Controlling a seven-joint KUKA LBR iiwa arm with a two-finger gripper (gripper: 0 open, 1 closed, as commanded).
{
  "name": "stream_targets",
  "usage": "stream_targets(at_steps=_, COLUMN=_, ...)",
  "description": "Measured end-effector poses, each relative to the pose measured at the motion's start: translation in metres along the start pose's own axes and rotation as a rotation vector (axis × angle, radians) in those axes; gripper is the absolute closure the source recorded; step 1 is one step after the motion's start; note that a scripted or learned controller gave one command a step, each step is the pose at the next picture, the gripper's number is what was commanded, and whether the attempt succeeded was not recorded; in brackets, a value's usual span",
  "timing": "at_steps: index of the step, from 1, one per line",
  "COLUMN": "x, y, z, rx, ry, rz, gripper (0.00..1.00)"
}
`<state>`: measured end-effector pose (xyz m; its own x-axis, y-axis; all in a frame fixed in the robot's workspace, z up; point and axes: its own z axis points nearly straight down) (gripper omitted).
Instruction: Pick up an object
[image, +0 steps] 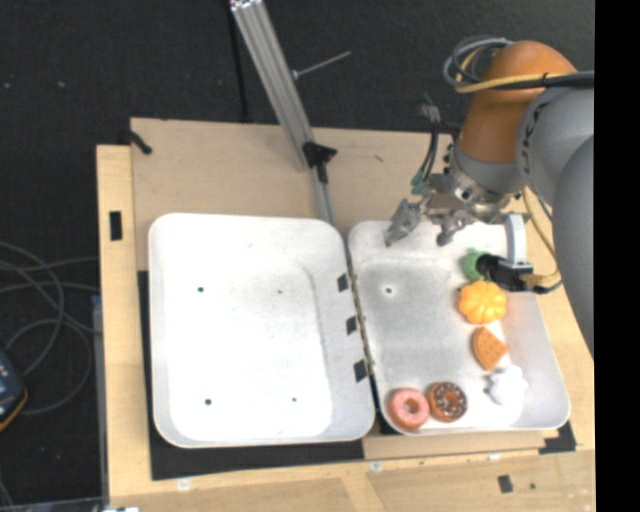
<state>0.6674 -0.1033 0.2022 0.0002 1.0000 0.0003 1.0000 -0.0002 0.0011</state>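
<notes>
My gripper (422, 228) hangs over the far edge of the right bin (410, 320), its two fingers spread open with nothing between them. Toys lie along that bin's right and near sides. A green toy (471, 265) sits just right of the gripper, and a yellow-orange pumpkin-like toy (482, 301) lies below it. Further down are an orange wedge (489, 348) and a white piece (506, 386). A pink doughnut (408, 407) and a chocolate doughnut (446, 401) rest at the near edge.
The left bin (250, 330) lies beside the right one, joined by dark clips at the shared rim. A slanted metal pole (285, 95) rises from the bench behind the bins. The grey arm with its orange band (510, 100) fills the upper right.
</notes>
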Motion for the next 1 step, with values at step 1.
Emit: stream_targets(at_steps=1, x=-0.0003, y=0.0003, z=-0.0108, rx=-0.001, ry=0.000, rz=0.000, gripper=1.00)
